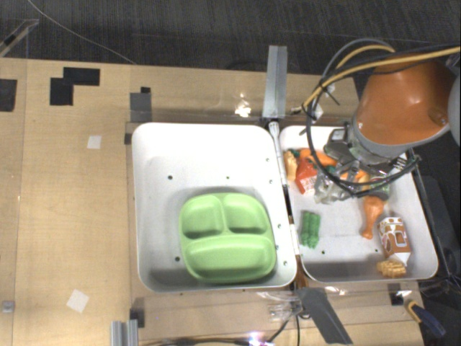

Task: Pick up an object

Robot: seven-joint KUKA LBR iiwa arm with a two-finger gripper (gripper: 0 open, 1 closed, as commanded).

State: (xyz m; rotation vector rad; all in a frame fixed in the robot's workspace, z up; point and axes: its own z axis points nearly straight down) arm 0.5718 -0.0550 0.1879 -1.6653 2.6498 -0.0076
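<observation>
The grey arm's two-finger gripper (333,186) hangs low over the right white bin (425,258), among small plastic toy foods. Its opening cannot be told. A red-and-white toy packet (305,178) lies just beside it, likely light, stiff and slick, best pinched across its narrow sides.

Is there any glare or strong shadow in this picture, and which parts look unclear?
Camera view: glare spots on the bench near the divider post and at the bottom edge; a soft shadow lies left of the green tray in the left bin; the orange band looks slightly blurred, and the small items under it are hard to tell apart.
</observation>
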